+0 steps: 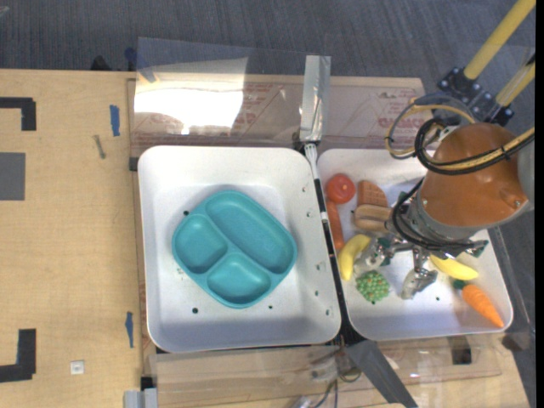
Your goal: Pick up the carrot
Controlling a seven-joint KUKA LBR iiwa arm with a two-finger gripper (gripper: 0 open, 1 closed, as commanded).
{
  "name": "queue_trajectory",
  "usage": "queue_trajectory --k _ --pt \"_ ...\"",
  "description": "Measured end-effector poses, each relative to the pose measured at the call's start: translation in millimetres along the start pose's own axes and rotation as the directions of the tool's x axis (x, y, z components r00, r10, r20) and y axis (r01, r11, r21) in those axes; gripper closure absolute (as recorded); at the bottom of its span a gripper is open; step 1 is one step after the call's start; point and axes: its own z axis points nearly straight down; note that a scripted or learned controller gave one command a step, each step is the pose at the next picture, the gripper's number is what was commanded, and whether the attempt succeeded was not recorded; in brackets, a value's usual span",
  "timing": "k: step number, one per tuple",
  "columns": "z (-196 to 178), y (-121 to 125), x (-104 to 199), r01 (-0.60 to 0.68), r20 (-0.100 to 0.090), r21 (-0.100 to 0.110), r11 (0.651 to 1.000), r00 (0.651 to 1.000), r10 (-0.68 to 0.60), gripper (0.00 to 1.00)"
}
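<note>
Claw [398,269] open and empty above right bin [489,323], carrot [482,304] apart at bin's near-right corner.

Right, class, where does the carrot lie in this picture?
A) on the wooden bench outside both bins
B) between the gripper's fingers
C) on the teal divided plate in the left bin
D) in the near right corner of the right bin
D: the carrot lies in the near right corner of the right bin, apart from the gripper.

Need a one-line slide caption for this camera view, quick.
Gripper hovers in the right bin, carrot lying apart near its corner.
</note>
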Motion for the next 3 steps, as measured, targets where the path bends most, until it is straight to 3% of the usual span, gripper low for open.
queue_trajectory --k 1,2,3 --pt "-96.0 37.7 -82.1 -0.357 0.014 0.009 0.934 0.934 0.357 0.0" --pt "-126.8 -17.6 3.5 -0.728 0.013 0.007 0.686 0.686 0.728 0.0" --pt "-92.7 30.6 -34.3 -0.88 0.005 0.001 0.476 0.476 0.88 0.0"
